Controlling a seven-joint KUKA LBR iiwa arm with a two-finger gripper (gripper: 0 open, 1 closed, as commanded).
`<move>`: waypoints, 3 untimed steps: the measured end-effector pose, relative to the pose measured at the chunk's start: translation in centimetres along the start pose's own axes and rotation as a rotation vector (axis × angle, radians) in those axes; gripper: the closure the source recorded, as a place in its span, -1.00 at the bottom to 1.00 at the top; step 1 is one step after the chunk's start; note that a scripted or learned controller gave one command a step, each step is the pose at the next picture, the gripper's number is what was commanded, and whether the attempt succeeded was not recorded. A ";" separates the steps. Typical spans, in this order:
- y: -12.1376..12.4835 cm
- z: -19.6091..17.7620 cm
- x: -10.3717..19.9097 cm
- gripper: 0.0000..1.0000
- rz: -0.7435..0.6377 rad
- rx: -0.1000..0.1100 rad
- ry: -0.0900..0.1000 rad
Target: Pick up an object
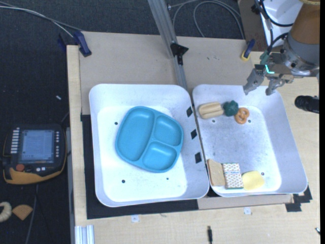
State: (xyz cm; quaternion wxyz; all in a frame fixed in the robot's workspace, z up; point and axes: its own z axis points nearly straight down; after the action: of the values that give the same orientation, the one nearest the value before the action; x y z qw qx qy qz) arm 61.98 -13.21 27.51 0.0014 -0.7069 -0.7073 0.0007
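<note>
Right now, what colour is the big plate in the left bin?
Light blue plate, seen in the camera view.

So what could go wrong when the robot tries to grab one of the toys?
The hot dog bun, green toy and orange pretzel sit bunched together, so the gripper might bump one while reaching for another. The yellow piece and patterned block lie against the right bin's front wall, where fingers may hit the rim.

A robotics lab is indicated: two white bins (101, 111) are set on a plywood bench (127, 60) fixed with blue clamps (81, 42); a teach pendant (35, 154) and loose cables (203, 9) are seen.
</note>
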 end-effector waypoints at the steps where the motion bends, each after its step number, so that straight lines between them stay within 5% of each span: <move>1: 0.1 -0.1 0.0 -1.00 -0.001 -0.003 0.000; 3: 0.3 10.4 0.2 -1.00 0.000 0.002 0.000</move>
State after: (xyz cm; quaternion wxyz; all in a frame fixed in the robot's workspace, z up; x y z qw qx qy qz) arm 62.21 -13.03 17.16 0.0024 -0.7070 -0.7072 0.0014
